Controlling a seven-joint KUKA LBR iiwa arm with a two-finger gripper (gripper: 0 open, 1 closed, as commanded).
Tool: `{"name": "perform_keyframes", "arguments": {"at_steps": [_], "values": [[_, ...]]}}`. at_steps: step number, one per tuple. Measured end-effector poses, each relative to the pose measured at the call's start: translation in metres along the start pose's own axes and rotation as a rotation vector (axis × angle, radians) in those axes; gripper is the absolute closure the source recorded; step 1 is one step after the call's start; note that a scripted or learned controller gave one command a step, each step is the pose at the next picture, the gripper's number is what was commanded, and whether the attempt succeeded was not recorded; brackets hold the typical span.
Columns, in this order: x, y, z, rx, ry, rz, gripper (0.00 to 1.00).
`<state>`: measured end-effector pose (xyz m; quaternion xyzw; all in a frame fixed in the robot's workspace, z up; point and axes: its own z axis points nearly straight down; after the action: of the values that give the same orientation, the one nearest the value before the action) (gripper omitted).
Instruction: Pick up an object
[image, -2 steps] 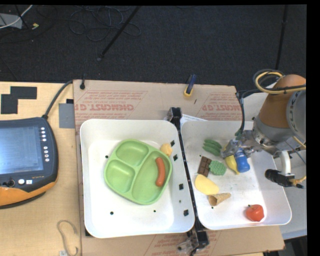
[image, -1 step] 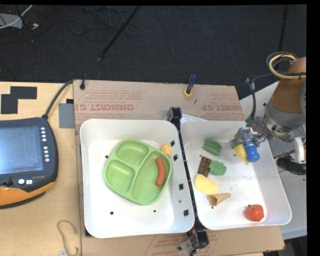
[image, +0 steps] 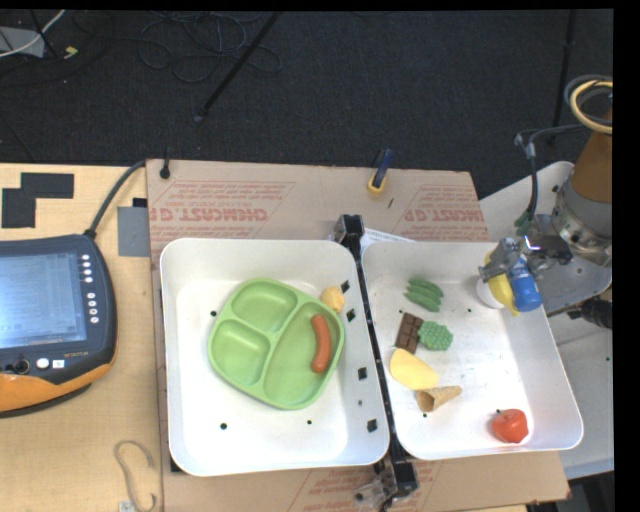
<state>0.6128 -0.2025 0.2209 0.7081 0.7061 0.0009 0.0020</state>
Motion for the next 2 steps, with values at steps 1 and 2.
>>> {"name": "perform_keyframes", "arguments": {"at_steps": [1,2], "values": [[0.0,0.0,-0.007,0.005,0.002,-0.003,1.0],[0.034,-0.036,-0.016,0.008,0.004,-0.006,1.0]]}}
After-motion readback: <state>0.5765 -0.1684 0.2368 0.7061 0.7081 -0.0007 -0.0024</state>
